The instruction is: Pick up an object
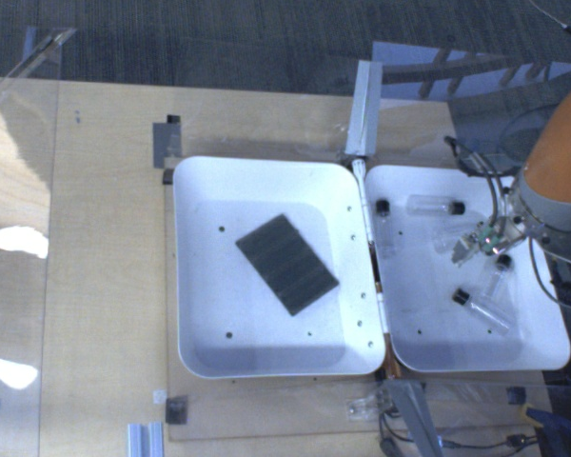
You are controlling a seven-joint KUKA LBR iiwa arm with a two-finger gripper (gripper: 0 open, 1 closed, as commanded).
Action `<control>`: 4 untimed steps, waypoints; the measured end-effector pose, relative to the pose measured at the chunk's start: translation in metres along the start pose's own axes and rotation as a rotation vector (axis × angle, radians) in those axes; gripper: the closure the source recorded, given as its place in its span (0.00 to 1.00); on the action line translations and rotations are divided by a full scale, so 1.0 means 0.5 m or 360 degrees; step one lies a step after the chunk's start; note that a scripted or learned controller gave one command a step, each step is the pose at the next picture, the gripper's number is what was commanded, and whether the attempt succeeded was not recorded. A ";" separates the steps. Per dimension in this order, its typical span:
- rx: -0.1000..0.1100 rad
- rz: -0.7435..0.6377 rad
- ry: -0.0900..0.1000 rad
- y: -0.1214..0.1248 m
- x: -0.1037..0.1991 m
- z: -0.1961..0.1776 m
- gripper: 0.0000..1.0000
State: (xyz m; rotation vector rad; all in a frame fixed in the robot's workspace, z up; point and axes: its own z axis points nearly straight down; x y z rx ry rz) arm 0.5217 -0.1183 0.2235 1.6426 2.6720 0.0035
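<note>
A dark grey rectangular pad (286,263) lies flat and turned at an angle in the middle of the left bin (200,350). In the right bin (542,350) lie several small clear vials with black caps: one (435,205) near the far wall, one (478,308) toward the near side. A small black cap (383,207) sits near the bin's far left corner. My gripper (482,241) hangs over the middle of the right bin, between the two vials, with cables trailing from it. Nothing can be made out between its tips.
The arm's orange band (563,160) looms over the right bin's far right side. A metal post (364,108) stands behind the seam between the bins. A wooden bench (86,255) stretches to the left.
</note>
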 end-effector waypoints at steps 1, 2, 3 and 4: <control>-0.0005 -0.0094 -0.0004 -0.056 0.023 -0.089 1.00; -0.0014 -0.0098 -0.0012 -0.051 0.022 -0.112 1.00; -0.0001 -0.0178 0.0000 0.026 -0.021 0.054 1.00; -0.0006 -0.0227 -0.0006 -0.042 0.040 -0.176 1.00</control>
